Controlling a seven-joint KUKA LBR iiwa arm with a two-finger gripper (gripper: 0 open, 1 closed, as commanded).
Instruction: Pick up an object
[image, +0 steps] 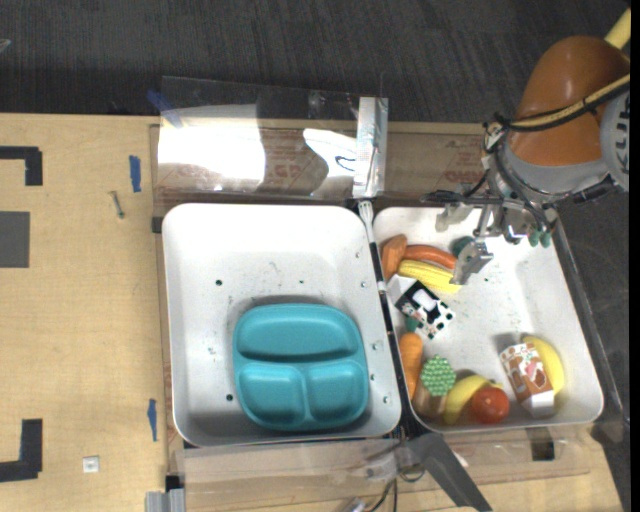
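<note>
Care matters now: we should lower the tool (468, 262) straight onto the toy corn cob (428, 271), centring it crosswise so it cannot roll toward the bin's (578, 300) wall. We cannot tell whether the tool is spread or pressed together. Yellow and slender, the cob lies in the right bin's upper left, touching an orange carrot (425, 253).

Light is bright and even. Strong glare sits on the clear sheet (210, 150) at upper centre. Shadows are soft. The whole picture is a little blurry.
</note>
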